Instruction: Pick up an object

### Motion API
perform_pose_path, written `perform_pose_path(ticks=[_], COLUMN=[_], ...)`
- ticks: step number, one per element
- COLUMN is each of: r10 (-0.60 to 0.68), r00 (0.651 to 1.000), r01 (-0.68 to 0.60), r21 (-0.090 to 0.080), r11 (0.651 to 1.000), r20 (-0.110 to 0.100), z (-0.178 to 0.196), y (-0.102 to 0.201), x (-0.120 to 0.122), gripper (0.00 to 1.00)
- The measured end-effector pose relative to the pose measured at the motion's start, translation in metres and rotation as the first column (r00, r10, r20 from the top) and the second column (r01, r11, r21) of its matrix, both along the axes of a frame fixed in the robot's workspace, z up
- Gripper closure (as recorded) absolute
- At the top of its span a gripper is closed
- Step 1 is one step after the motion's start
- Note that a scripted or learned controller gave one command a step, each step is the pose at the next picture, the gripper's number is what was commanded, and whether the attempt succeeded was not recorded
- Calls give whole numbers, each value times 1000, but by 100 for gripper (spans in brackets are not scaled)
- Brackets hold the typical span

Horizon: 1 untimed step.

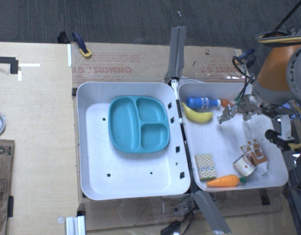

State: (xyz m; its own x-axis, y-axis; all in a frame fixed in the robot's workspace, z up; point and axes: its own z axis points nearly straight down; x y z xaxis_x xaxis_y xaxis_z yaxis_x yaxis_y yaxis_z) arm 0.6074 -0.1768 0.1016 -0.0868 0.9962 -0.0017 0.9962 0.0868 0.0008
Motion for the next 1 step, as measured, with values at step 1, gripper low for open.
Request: perform_pose_path(ticks=[1], r10=[-1], r00=[1000], r01=[1], r21=[-1], r11=[1000], r20=[1], z=[10], y=[-1], x=[0], gripper=[100])
